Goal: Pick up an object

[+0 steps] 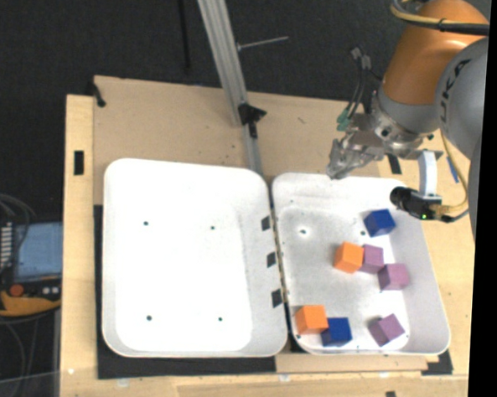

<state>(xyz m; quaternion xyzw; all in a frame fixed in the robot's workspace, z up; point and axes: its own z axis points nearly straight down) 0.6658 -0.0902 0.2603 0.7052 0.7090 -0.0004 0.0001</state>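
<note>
Gripper (344, 167) at right bin's (311, 207) 12 o'clock rim; finger state unreadable. 7 cubes inside: nearest, blue (379, 222), toward 2 o'clock; others 3 to 6 o'clock.

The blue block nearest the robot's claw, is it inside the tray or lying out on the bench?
Inside. The blue block rests on the floor of the right bin, within its raised white rim, apart from the gripper.

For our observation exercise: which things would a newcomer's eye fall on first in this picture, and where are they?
Bright blocks stand out in the right bin: orange, blue and purple ones scattered across its middle and near edge. At upper right, the grey arm with its orange band reaches in, its hand at that bin's far rim.
</note>
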